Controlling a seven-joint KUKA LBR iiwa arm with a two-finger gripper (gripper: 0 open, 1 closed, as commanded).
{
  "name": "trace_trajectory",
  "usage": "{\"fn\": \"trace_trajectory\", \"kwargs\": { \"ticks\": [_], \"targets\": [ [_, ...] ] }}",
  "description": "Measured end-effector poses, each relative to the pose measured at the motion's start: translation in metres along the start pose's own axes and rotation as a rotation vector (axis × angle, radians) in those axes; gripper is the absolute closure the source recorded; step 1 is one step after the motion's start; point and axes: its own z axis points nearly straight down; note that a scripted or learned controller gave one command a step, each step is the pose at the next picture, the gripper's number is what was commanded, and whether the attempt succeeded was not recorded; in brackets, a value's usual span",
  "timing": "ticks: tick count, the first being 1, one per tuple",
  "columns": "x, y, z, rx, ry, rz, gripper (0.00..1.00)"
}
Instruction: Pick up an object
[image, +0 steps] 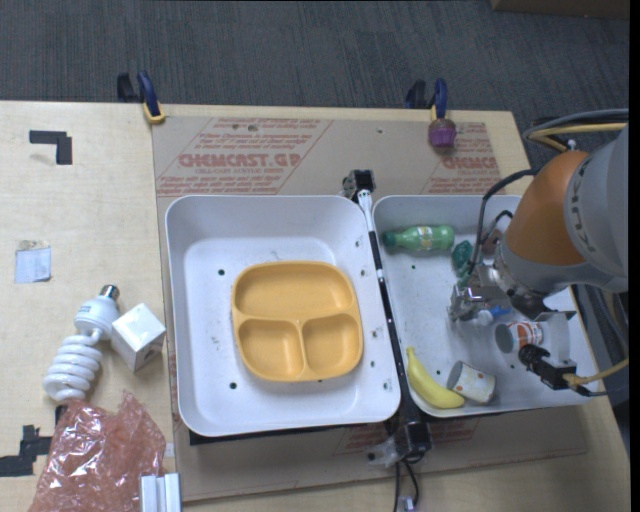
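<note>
Two white bins sit on the counter (90, 200); I see my hand (470, 300) low in the right bin (400, 215), grip state I cannot tell. One banana (430, 385) lies below-left of it, long axis slanting toward lower right; one green bottle (420, 238) lies crosswise above-left. One yellow tray (297, 320) fills the left bin (200, 300).

The arm (590, 215) is bulky and rounded, its outer shell a smooth pale grey, with a broad orange band (545, 225) wrapping the segment above the wrist. Below that sits a grey collar, then the end effector (470, 300), a cluster of shiny metal and dark parts. Thin black cables loop round the orange section, and a yellowish cable runs past the top.
</note>
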Motion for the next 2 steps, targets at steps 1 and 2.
{"fn": "trace_trajectory", "kwargs": {
  "ticks": [1,2],
  "targets": [
    [0.018,-0.07,0.0,0.001,0.001,0.004,0.0],
    [0.023,0.035,0.0,0.001,0.0,0.0,0.0]
  ]
}}
